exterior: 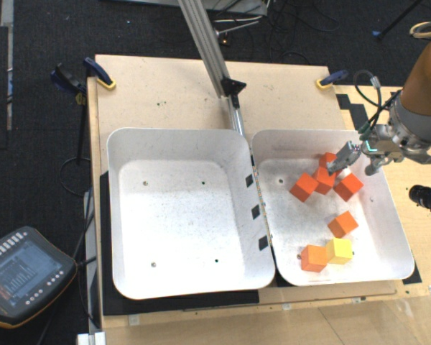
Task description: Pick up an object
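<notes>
The right bin [388, 214] holds several orange blocks and one yellow block [340, 250]. A cluster of orange blocks [323, 180] lies in its upper middle, with one orange block [350, 185] at the cluster's right. Another orange block [343, 223] sits alone lower down, and one more [314, 257] touches the yellow block near the front rim. My gripper [359, 164] hangs over the upper right of this bin, just above the cluster. Its fingers are spread open, one finger [342, 161] resting over the cluster's top block, and nothing is held between them.
The left bin [118, 192] lies beside the right one. A slanted metal pole [205, 38] comes down to the gap between the bins at the back. Blue clamps [93, 70] grip the board's corners. A teach pendant [21, 275] lies at the lower left.
</notes>
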